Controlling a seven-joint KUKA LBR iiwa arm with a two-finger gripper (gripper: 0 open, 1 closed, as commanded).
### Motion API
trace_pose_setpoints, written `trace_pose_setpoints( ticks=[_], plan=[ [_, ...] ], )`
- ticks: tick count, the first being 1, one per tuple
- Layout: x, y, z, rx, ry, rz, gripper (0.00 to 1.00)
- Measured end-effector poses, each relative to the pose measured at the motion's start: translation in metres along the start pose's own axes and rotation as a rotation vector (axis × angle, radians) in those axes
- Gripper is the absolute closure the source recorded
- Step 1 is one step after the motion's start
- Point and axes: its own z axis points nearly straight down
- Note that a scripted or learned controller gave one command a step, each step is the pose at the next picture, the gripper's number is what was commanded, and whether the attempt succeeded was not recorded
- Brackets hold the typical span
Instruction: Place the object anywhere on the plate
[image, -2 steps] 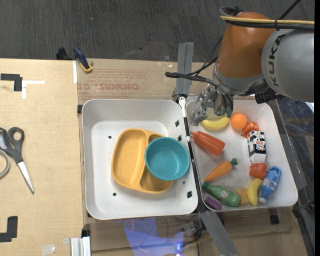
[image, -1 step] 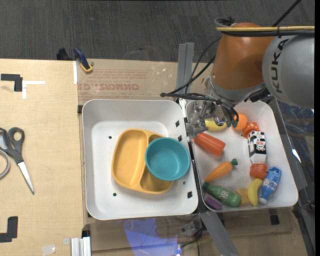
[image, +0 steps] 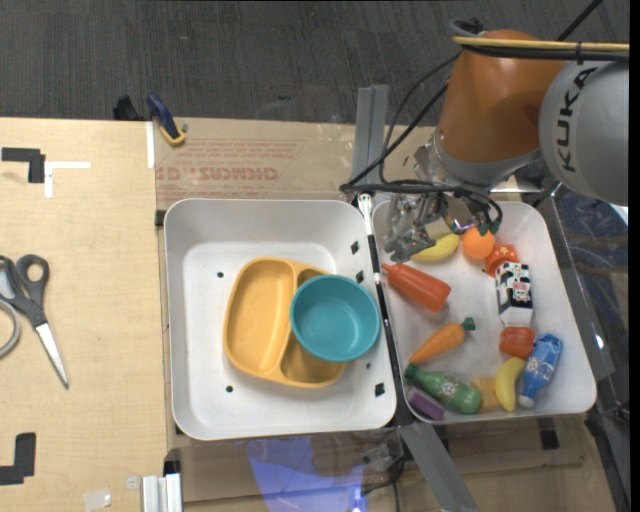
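Light wooden worktop (image: 80, 400) carries two white bins, and the pick-up step is in hand over the right bin (image: 572, 300).

On this worktop the left bin (image: 190, 330) holds a yellow divided plate (image: 255, 320) with a teal bowl (image: 335, 318) resting on its right part, and scissors (image: 35, 310) lie well apart at the left. The gripper (image: 420, 228) hangs low at the upper left corner of the right bin, just beside a yellow banana (image: 440, 247); I cannot tell how far its fingers are open, and no object shows between them. Other toys lie near: a red-orange pepper (image: 418, 285), a carrot (image: 440, 342), a small milk carton (image: 514, 290). I judge that nothing is grasped yet. The next move calls for closing on one toy, probably the banana, lifting it clear over the wall between the bins, and releasing it on the bare yellow part of the plate, not in the bowl.
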Motion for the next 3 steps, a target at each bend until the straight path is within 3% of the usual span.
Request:
trace_pose_setpoints(
  ticks=[1, 2, 3],
  plan=[
    [0.020, 0.065, 0.000, -0.002, 0.002, -0.417, 1.00],
    [0.101, 0.064, -0.036, -0.002, 0.004, -0.453, 1.00],
    [0.141, 0.044, -0.048, -0.003, 0.003, -0.658, 1.00]
  ],
)
